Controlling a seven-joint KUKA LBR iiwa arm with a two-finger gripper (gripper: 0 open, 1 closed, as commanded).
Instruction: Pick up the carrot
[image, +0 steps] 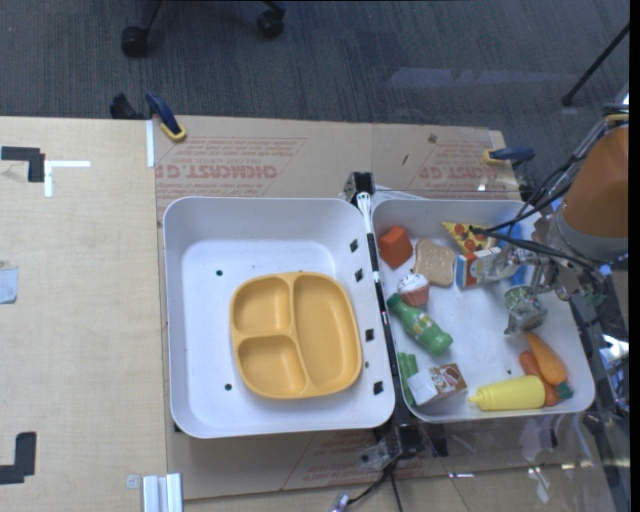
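My end effector hangs over the right bin, near its right wall; I cannot tell its state. The carrot lies just below it, toward the bin's near right corner, beside the yellow bottle.

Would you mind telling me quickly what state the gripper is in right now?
Gripper: in the right bin just above the carrot, not holding it; open or closed cannot be told.
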